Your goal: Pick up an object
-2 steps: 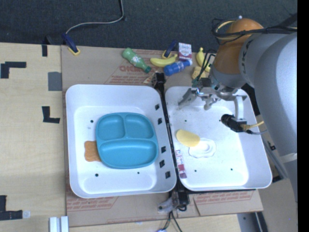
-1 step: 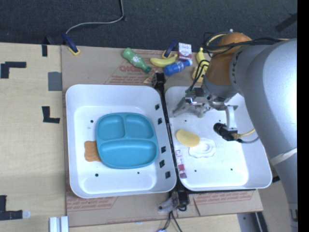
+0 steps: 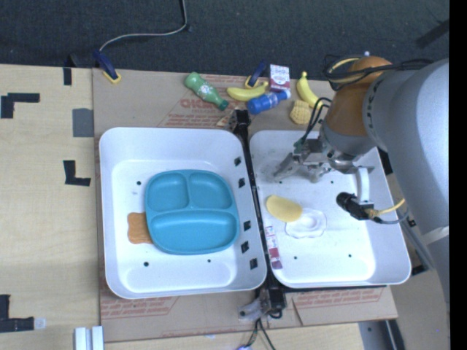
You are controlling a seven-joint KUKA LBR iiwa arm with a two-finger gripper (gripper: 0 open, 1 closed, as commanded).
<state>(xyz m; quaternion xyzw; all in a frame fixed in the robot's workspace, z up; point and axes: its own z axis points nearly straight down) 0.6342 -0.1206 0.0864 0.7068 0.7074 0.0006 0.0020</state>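
My gripper (image 3: 298, 166) hangs over the back half of the right bin (image 3: 379, 265), its grey fingers (image 3: 284, 170) spread apart and pointing left and down, with nothing between them. A yellow oval piece (image 3: 283, 208) lies on the bin floor just below the fingers. Beside it, to the right, rests a white fried-egg-shaped piece (image 3: 306, 224). In the left bin (image 3: 117, 195) sits a blue divided plate (image 3: 193, 211), with an orange-brown piece (image 3: 136, 228) poking out from under its left edge.
Behind the bins on the cardboard lie a green bottle (image 3: 206, 90), two bananas (image 3: 246, 92), a blue item (image 3: 263, 103), a small carton (image 3: 279, 76) and a yellow piece (image 3: 300, 112). The grey arm (image 3: 416, 122) covers the right bin's right side. A black cable connector (image 3: 352, 204) hangs near the wrist.
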